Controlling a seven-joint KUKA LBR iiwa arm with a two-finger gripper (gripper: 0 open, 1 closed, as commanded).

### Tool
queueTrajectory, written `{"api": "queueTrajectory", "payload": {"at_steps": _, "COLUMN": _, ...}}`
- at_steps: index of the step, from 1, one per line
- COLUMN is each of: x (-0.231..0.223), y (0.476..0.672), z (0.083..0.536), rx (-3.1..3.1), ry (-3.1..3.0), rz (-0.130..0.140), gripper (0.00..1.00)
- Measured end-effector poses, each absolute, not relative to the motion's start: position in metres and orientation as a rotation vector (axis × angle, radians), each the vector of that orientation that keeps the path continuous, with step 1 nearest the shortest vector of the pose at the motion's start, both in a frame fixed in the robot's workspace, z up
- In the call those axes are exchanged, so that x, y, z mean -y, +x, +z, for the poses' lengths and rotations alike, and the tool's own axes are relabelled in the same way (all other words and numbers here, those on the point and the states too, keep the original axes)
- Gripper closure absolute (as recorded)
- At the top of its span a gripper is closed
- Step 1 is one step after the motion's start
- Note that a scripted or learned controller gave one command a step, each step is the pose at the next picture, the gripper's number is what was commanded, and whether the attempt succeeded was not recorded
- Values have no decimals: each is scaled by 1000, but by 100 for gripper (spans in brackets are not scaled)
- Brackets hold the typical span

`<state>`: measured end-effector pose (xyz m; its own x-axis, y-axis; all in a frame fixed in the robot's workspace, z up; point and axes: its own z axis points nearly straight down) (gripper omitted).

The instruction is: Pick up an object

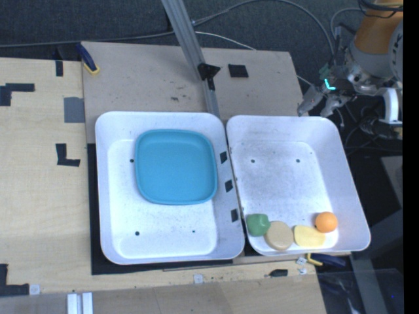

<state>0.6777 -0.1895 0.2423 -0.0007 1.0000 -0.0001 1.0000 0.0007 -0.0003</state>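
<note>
Bins sit side by side in the middle of the frame, on a bench (39, 175) of pale wood with a brown board under them. The left bin (111, 195) holds a blue plate (175, 166), lying flat in its upper half and near the wall it shares with its neighbour. The right bin (327, 149) has four small things in a row along its lower edge: a green piece (258, 224) at the left, a tan disc (279, 235) touching it, a yellow piece (308, 236) next, and an orange ball (326, 222) at the right, resting just above the yellow piece. The arm (378, 31) stands at the upper right of the frame, outside the bins. Its gripper (322, 102) hangs just past the upper right corner of the right bin, well apart from the row of things; its two dark fingers (309, 103) spread apart, with nothing between them. A grey metal rail (190, 41) slants down from the top of the frame to the gap between the bins.
</note>
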Motion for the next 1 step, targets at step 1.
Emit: {"api": "queueTrajectory", "payload": {"at_steps": 1, "x": 190, "y": 678, "z": 242, "rx": 2222, "ry": -2221, "rz": 0, "gripper": 0}}
